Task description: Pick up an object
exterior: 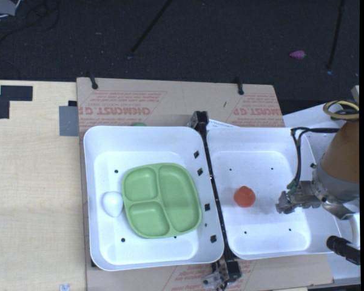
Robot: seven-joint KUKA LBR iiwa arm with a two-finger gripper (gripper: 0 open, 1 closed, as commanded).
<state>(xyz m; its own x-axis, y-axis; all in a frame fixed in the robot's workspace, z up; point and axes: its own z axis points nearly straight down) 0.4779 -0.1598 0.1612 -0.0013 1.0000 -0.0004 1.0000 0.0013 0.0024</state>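
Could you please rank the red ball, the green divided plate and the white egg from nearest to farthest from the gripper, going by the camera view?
1. Red ball, in the right bin, just left of the gripper.
2. Green divided plate, in the middle of the left bin.
3. White egg, against the plate's left edge, farthest.

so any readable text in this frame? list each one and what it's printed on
"CHEMCAST GP" or close, red, upside down and blurred, so the reading is unsure: on the brown cardboard sheet behind the left bin.
The same red print repeats on that sheet behind the right bin; equally blurred.
More red print on the cardboard at the front edge, too small to read.
No text on the green tray, white egg or red ball.
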